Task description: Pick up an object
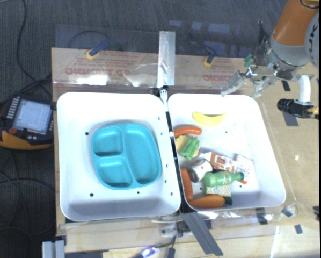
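— Job done yet? Anything picked up?

— Not yet. Hanging at about one o'clock from the shallow white right bin (pixel 268 144), above its far rim: grey two-finger gripper (pixel 240 89). Spread apart, by the look of it, with nothing in between.

— And where to find the toys?

— Lying in that same bin, every one.
- Up at twelve o'clock, a curved yellow toy banana (pixel 208 117), nearest to the gripper but apart from it.
- Just below, toward ten o'clock, a shiny red toy sausage (pixel 186 130) right next to a lumpy green toy pepper (pixel 188 147).
- Down at six o'clock, a green plastic bottle (pixel 222 178) on its side, just above a long orange toy carrot (pixel 206 201).
- Close by the bottle, at its two o'clock, a small white and red carton (pixel 227 162).

— Anything in the other bin?

— Over at nine o'clock, in the shallow white left bin (pixel 69 144), just a blue plastic plate with three parts (pixel 125 155). Not part of the grabbing, most likely.

— So how much left to do?

— Nearly all of it, probably. Left to do: move over a toy, go down, close on it, lift it up.

— Which toy to try?

— Maybe the banana. Lying alone, with room around it. Harder to grab from the pile at six o'clock, packed so close together.
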Robot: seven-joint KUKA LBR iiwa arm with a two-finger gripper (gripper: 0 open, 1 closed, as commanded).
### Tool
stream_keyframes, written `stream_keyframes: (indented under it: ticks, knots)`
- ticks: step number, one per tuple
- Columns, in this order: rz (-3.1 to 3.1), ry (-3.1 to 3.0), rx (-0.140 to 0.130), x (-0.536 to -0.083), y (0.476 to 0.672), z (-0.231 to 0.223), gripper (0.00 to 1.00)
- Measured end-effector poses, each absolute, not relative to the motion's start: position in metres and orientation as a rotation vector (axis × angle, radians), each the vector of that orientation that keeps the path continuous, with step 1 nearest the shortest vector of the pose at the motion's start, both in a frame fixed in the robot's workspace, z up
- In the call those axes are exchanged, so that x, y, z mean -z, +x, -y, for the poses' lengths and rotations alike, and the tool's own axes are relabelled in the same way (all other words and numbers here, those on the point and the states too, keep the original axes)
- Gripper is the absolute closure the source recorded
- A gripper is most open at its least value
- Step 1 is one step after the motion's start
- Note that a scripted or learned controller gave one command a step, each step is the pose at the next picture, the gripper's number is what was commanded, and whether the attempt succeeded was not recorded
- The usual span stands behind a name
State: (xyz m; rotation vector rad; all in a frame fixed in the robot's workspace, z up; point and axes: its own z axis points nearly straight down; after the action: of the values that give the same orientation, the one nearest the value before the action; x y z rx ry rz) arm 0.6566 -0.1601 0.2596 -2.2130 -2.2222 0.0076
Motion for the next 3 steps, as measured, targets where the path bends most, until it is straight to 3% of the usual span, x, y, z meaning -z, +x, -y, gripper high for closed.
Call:
stream_keyframes:
  ticks: [1,2,3]
  knots:
    - [2.082,-2.348,-0.01,-0.289,0.669,0.154,0.0]
    - [2.178,-2.256,-0.012,-0.126,0.667,0.127,0.0]
    - [2.124,-2.315,-0.009,-0.087,0.669,0.109,0.0]
